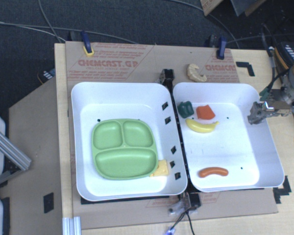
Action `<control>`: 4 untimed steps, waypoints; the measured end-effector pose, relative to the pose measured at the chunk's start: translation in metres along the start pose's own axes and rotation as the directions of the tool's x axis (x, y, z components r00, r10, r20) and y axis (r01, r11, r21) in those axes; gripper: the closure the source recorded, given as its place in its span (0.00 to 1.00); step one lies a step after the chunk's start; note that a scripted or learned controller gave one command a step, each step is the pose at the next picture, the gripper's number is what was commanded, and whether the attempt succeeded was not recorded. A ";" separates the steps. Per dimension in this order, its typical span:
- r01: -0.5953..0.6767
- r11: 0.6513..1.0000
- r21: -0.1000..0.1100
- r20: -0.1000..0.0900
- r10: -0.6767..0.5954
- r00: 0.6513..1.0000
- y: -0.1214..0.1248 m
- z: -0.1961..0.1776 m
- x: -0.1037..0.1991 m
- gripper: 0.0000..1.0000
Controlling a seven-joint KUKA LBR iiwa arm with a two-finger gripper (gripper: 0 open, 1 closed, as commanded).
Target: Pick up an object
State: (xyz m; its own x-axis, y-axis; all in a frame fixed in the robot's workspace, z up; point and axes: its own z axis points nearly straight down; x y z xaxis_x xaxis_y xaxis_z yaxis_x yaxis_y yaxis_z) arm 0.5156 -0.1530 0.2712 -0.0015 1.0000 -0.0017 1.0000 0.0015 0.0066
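The bench carries two shallow white bins of smooth, glossy moulded plastic with rounded corners, set side by side on a flat brown cardboard sheet (pixel 112 58). The sheet is printed in faded red; "CHEMCAST" can be read along its far edge, and the remaining letters are unclear. The left bin (pixel 83 131) holds a matte green divided plate (pixel 124 149) with three compartments and rounded edges; a small pale yellow wedge (pixel 161 168) lies touching the plate's near right corner. The right bin (pixel 264 155) holds four toy food items: a dark green lumpy piece (pixel 185 109) at the far left, an orange-red blocky piece (pixel 205 112) just beside it, a curved yellow banana (pixel 202 126) directly below both, and an orange-red sausage (pixel 213 172) lying apart near the front wall. A beige irregular object (pixel 196 72) rests on the cardboard beyond the right bin. The gripper (pixel 255 114), grey metal, sits over the right bin's right rim, well apart from every item; whether it is open cannot be determined, and nothing is seen in it.
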 end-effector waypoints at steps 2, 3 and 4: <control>0.003 1.000 0.004 -0.002 -0.003 1.000 0.052 0.018 0.096 1.00; 0.004 1.000 0.004 -0.003 -0.004 1.000 0.075 0.016 0.142 1.00; 0.004 1.000 0.004 -0.003 -0.004 1.000 0.102 0.018 0.189 1.00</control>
State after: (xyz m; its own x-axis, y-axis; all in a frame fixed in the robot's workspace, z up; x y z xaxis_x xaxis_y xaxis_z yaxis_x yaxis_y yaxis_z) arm 0.6172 0.0359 0.2537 -0.0054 1.0000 0.0012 1.0000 0.0054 0.0030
